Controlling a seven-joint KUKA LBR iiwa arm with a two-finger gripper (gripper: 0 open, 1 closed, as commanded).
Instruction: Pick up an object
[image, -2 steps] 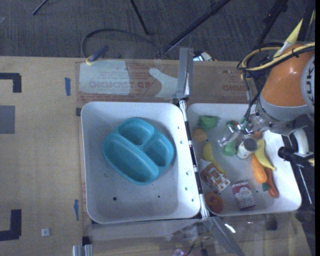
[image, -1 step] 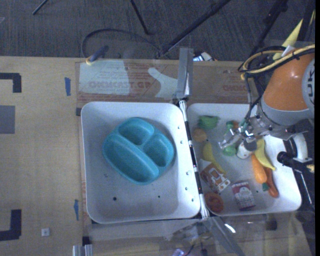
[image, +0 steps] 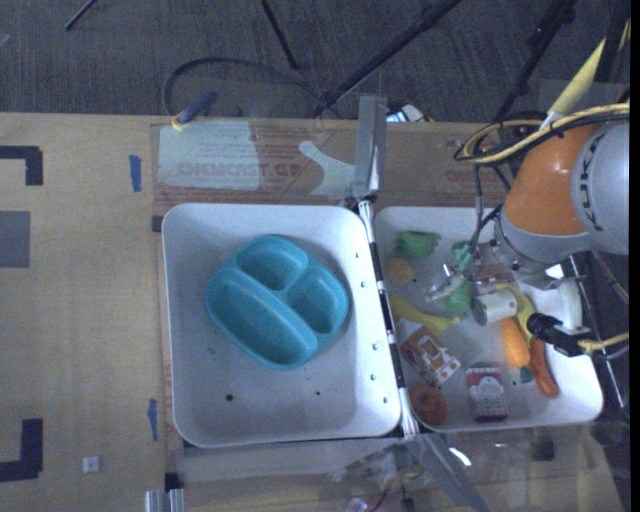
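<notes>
Pick not done: gripper (image: 447, 288) sat low in the right bin (image: 590, 400), over the banana (image: 425, 313) and a green item (image: 459, 297). Couldn't tell the jaw state, nothing visibly held. Banana lay near the bin's left wall, long axis upper-left to lower-right. Grasp and lift remained.

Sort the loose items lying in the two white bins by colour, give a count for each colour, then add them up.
Teal: 1, the divided plate
Green: 2, the toy at the top and the one by the gripper
Yellow: 1, the banana
Orange: 4, the small ball, the round disc and two carrot shapes
Printed packets: 2
Total: 10
</notes>
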